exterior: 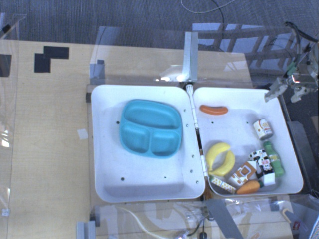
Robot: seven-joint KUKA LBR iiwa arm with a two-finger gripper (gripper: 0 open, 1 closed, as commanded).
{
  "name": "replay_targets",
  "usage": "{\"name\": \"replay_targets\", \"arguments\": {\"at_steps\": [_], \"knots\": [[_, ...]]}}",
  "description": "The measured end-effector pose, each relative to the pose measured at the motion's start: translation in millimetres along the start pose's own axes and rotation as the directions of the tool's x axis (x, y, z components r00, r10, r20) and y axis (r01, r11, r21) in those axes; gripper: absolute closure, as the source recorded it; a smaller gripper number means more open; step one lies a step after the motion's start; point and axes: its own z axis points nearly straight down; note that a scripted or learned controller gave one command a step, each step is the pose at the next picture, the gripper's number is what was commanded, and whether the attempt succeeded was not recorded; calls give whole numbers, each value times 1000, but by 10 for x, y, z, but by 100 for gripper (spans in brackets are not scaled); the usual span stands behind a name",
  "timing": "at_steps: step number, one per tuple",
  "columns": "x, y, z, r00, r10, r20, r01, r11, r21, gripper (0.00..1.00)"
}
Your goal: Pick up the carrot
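Note:
The carrot (pixel 248 187), small and orange, lies at the front edge of the right bin (pixel 239 128). It is wedged among other toys, just below a small orange-and-white carton (pixel 243 174). My gripper (pixel 286 92) hangs over the bin's far right corner, well away from the carrot. Its two grey fingers (pixel 274 90) are spread apart and hold nothing, so it is open.
The right bin also holds an orange-red sausage (pixel 214 110), a small can (pixel 262 128), a banana (pixel 221 158), a green bottle (pixel 274 159) and a black-and-white cow toy (pixel 261 159). A blue divided plate (pixel 150 127) sits in the left bin (pixel 107 148).

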Motion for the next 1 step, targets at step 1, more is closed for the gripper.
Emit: {"name": "replay_targets", "arguments": {"at_steps": [1], "knots": [[320,-799,582,999,-38,0,38,999,0,0]]}}
